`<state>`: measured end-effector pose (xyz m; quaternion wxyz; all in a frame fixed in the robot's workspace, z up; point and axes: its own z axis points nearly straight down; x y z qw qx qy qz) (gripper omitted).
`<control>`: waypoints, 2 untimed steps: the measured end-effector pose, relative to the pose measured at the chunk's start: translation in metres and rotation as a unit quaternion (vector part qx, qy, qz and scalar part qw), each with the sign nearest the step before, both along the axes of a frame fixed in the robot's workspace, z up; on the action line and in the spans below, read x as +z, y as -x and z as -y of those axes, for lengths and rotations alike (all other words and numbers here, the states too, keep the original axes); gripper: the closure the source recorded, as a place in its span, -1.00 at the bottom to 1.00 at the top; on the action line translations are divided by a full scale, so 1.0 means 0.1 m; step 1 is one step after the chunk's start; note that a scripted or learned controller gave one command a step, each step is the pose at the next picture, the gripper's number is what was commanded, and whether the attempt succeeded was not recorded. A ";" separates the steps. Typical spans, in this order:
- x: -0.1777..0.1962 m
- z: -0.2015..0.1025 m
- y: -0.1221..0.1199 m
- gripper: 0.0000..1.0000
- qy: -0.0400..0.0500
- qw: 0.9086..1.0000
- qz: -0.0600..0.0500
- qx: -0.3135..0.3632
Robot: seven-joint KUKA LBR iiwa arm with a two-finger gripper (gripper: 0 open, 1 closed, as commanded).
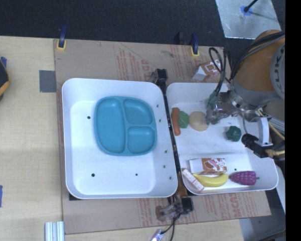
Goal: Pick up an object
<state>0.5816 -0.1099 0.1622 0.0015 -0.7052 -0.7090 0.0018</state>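
Banana (212, 180) lies in right bin (251, 160); end effector (214, 113) beside pale ball (198, 121).

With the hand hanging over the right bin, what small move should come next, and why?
Probably lower the hand a little onto the pale round ball just to its left. No object shows between its fingers yet, and that ball is the nearest item, with the dark green lump on its other side.

The grey arm (258, 67) (orange band above its wrist) reaches in from the right, gripper (214, 113) pointed down-left.
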 end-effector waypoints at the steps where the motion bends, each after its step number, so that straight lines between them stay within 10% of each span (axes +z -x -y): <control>1: 0.30 -0.77 -0.18 1.00 0.000 1.000 0.000 0.001; 2: 0.29 -1.30 -0.08 1.00 0.000 1.000 -0.001 0.001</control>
